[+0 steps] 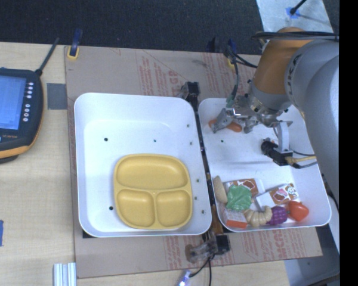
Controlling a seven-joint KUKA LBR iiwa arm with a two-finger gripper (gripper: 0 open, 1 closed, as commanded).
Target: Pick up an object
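Gripper (pixel 235 123) low over far-left corner of right white bin (pixel 238 158), just beside small orange-red piece (pixel 216 124). How wide it stands, or whether it grips anything: cannot tell.

Risk: piece lies close to bin wall. Gripper may strike wall or nudge piece aside and close on nothing.

Other toy food heaped along near edge, well apart from gripper and not in its way: green lump (pixel 239 198), purple grape cluster (pixel 278 215), red-and-white packet (pixel 284 192).

Yellow three-compartment plastic plate (pixel 152 189) in left white bin (pixel 89 136).

Orange-edged tablet (pixel 9 109) at bench's left edge.
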